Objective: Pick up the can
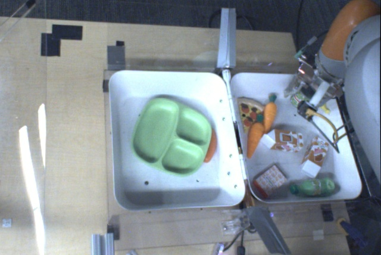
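The arm (pixel 362 90) reaches in from the right, its orange band (pixel 350 22) above the far right corner of the right bin (pixel 355 190). The gripper (pixel 307 95) hangs over that bin's far right part, close to the back wall. It is too small and cluttered with cables to tell whether the claw is released or clenched, and nothing can be seen in its grasp.

The right bin holds a scatter of small things. A pizza slice (pixel 250 111) lies near the divider, and two carrots sit beside it: one (pixel 269 116) tilted toward the back, the other (pixel 255 139) touching it and pointing to the front. To their right lie a patterned packet (pixel 288 140) and a second packet (pixel 316 154), well apart from the gripper. Along the front wall rest a squat piece with a red-checked top (pixel 271 179) and, just beside it, a green bottle (pixel 312 187) on its side. Which of these is the can cannot be told — none shows a clear can shape at this size.

The left bin (pixel 122 188) bears a green divided plate (pixel 172 135), with an orange thing (pixel 211 148) peeping from under its right edge.
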Available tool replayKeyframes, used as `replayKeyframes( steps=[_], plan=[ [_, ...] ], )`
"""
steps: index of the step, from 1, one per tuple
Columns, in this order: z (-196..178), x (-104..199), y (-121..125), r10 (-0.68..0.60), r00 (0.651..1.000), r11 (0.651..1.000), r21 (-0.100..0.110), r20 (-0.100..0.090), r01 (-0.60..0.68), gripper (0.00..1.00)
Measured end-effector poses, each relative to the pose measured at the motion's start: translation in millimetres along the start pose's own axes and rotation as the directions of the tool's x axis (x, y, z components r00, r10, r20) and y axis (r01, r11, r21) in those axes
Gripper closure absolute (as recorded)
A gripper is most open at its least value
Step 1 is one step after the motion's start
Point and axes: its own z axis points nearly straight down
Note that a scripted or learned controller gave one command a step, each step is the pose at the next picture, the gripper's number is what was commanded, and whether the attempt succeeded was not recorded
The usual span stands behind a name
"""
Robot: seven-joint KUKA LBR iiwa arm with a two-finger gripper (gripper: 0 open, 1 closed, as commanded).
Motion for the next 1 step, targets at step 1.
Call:
replayKeyframes(
  steps=[1],
  plan=[
    [-132.4, 22.0, -54.0, 0.305, 0.952, 0.952, -0.003, -0.006, -0.305, 1.00]
  ],
)
